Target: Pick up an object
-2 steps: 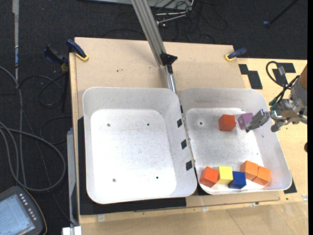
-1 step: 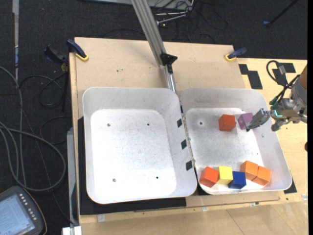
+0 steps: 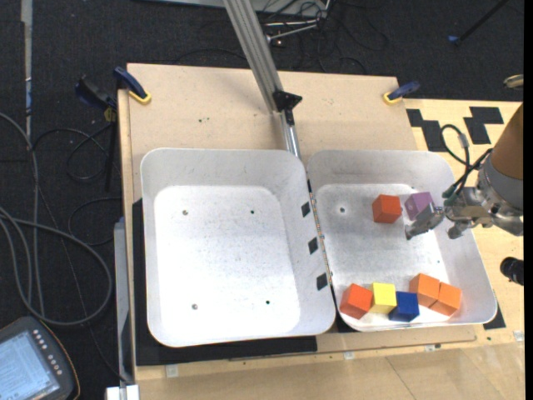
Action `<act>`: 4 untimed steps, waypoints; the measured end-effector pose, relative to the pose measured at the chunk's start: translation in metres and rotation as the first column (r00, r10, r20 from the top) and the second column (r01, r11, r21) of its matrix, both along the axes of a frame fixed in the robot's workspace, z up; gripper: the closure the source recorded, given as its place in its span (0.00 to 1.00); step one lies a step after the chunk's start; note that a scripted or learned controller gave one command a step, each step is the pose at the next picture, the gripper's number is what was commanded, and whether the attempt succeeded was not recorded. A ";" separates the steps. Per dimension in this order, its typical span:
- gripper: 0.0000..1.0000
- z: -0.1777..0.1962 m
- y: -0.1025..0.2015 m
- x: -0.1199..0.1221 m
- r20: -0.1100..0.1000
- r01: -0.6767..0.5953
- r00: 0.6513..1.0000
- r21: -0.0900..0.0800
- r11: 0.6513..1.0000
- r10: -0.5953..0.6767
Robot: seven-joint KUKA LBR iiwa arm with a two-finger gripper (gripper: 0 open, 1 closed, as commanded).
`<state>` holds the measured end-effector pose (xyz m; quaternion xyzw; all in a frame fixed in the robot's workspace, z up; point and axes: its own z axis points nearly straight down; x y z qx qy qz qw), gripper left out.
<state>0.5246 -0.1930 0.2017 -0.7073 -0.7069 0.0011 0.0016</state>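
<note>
Camera view: hand (image 3: 426, 220) over right bin (image 3: 466, 261), touching purple block (image 3: 419, 202); finger spread unclear.

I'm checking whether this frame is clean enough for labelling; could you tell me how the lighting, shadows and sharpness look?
Camera view: lighting is even, with no harsh glare on the white bins; the blocks, such as the orange block and yellow block, cast only small soft shadows; block edges are fairly crisp, while the gripper beside the purple block looks slightly soft, its fingers hard to resolve.
</note>
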 end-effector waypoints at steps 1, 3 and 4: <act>0.00 -0.043 -0.001 0.000 -0.001 0.000 1.000 0.000 1.000 0.000; 1.00 -0.088 0.008 0.001 0.005 0.001 1.000 -0.001 1.000 -0.001; 1.00 -0.039 0.000 -0.003 0.010 0.002 1.000 -0.004 1.000 -0.002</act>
